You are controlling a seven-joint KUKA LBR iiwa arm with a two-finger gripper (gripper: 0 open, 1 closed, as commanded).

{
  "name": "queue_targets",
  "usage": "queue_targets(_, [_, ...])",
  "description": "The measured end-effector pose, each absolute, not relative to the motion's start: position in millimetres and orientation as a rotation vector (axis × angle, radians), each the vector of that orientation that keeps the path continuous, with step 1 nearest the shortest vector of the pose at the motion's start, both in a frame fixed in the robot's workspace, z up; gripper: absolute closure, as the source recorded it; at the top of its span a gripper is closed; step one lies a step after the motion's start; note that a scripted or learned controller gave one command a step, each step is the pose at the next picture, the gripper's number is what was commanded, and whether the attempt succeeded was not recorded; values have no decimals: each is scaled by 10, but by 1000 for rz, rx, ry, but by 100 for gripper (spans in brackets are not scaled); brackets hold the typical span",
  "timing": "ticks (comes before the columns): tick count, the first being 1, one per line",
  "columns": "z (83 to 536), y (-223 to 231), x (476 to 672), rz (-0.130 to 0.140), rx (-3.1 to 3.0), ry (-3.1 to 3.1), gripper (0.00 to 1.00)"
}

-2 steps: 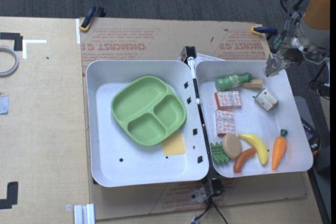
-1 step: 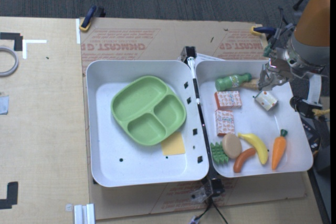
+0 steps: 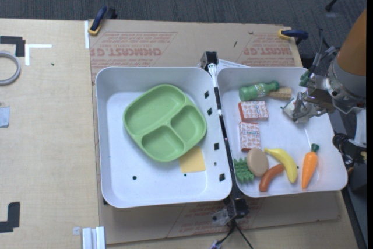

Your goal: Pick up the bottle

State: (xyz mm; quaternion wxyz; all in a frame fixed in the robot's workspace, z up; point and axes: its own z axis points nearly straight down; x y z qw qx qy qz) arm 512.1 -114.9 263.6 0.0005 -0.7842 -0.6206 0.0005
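- We see two shallow white plastic bins side by side on a cardboard-covered bench: left bin (image 3: 111, 143), right bin (image 3: 332, 181).
- Green plastic bottle (image 3: 258, 90) lies on its side at about 12 o'clock in the right bin, near the far wall, cap end toward 3 o'clock; a small tan piece (image 3: 282, 93) touches that end.
- Metal two-finger gripper (image 3: 298, 111) sits at about 2 o'clock in the right bin, just beside the tan piece, apart from the bottle. We see nothing between its fingers; we cannot tell how wide they stand.
- Grey arm with orange band (image 3: 352, 49) enters from 3 o'clock.
- Two red-and-white patterned cartons (image 3: 253, 111) and (image 3: 249, 136) lie near the bin's centre, just at 6 o'clock from the bottle.
- At 6 o'clock in the right bin: green ridged toy (image 3: 241, 169), beige egg-shaped toy (image 3: 256, 161), red-orange sausage toy (image 3: 270, 177), yellow toy banana (image 3: 284, 161), orange toy carrot with green top (image 3: 309, 167).
- Left bin holds a light green three-compartment plate (image 3: 165, 122), with a flat yellow square (image 3: 194, 161) partly under its 5 o'clock edge.
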Motion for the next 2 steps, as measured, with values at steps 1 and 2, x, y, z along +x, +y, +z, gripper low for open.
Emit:
queue_targets(1, [2141, -1499, 4779, 1, -2398, -2029, 100])
queue_targets(2, [2419, -1070, 4806, 0, -2850, -1324, 100])
